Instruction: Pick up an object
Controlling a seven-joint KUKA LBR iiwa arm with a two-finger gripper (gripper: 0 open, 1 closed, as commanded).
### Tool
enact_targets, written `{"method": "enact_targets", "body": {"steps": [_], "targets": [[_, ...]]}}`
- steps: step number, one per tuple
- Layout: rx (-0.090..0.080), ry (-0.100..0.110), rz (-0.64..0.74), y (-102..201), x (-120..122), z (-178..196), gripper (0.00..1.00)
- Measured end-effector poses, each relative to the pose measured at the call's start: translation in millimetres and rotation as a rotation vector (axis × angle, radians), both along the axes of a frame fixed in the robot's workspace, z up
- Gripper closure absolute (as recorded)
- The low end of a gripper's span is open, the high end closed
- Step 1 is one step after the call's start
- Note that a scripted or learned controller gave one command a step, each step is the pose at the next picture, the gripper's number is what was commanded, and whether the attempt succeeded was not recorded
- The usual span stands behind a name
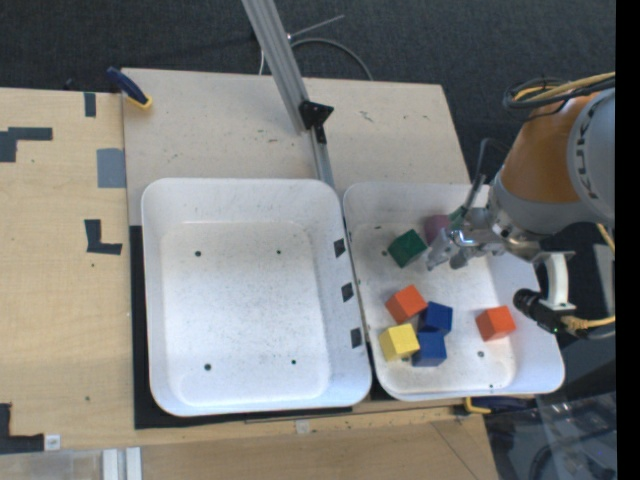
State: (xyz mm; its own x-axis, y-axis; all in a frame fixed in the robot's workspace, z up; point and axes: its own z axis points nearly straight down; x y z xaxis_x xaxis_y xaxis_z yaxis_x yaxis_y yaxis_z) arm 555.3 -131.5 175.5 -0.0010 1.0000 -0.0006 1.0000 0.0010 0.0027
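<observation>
Hovering gripper (pixel 447 251) just right of green cube (pixel 406 247), grip state unclear.

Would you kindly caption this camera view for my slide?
Claw hovering beside green block in the block-filled right bin.

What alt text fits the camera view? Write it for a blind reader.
A grey and orange arm's end effector hovers in the right bin, beside a green block. Orange, blue and yellow blocks cluster nearer the front; another orange block sits apart.
</observation>
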Motion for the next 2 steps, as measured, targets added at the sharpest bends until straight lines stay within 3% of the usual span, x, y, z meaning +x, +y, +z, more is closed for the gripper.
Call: {"method": "enact_targets", "body": {"steps": [2], "targets": [[0.0,-0.002,0.002,12.7,7.3,98.0,1.0]]}}
